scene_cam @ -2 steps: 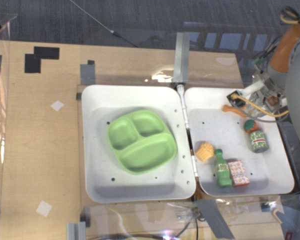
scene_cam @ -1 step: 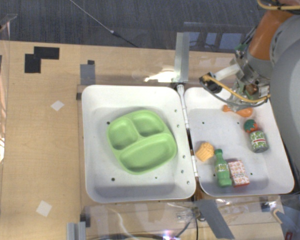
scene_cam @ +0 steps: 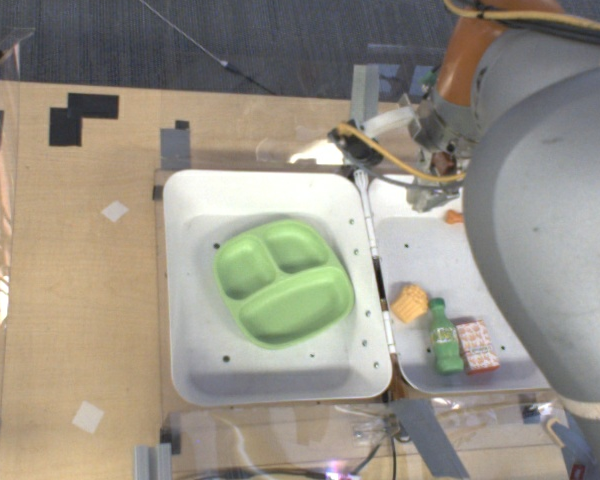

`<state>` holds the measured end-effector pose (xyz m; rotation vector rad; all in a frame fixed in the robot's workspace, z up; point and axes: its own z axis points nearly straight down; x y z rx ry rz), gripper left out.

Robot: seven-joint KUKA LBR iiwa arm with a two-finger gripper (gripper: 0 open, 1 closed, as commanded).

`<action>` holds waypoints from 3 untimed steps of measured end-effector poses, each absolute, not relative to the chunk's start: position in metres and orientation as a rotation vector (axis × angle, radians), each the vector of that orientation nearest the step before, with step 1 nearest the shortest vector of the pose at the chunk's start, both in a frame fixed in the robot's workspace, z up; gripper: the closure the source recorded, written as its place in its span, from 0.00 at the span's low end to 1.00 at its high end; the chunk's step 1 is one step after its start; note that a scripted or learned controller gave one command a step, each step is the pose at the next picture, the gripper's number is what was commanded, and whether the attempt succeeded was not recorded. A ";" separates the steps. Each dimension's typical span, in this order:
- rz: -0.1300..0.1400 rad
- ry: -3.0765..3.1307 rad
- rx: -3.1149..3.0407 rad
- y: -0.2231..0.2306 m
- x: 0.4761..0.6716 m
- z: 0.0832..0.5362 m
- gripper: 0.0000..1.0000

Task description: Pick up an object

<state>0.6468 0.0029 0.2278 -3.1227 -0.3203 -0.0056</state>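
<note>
Whether the pincer (scene_cam: 432,190) is released or clenched cannot be told; it sits at the upper edge of the right bin (scene_cam: 420,243), under the grey arm (scene_cam: 540,218). At frame centre-left, the left bin (scene_cam: 180,268) holds a green divided plate (scene_cam: 283,283), with bare white floor around it. Low in the right bin lie a yellow toy (scene_cam: 410,303), a green bottle (scene_cam: 444,337) and a pink box (scene_cam: 476,347), close together.

Green divided plate (scene_cam: 283,284) matt plastic; white bins (scene_cam: 185,298) smooth plastic; bench (scene_cam: 70,298) pale wood.
</note>
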 end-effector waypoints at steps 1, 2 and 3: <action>-0.005 -0.322 -3.122 0.144 0.657 0.217 1.00; -0.001 -0.378 -3.116 0.196 0.557 0.215 1.00; 0.000 -0.374 -3.117 0.195 0.557 0.215 0.00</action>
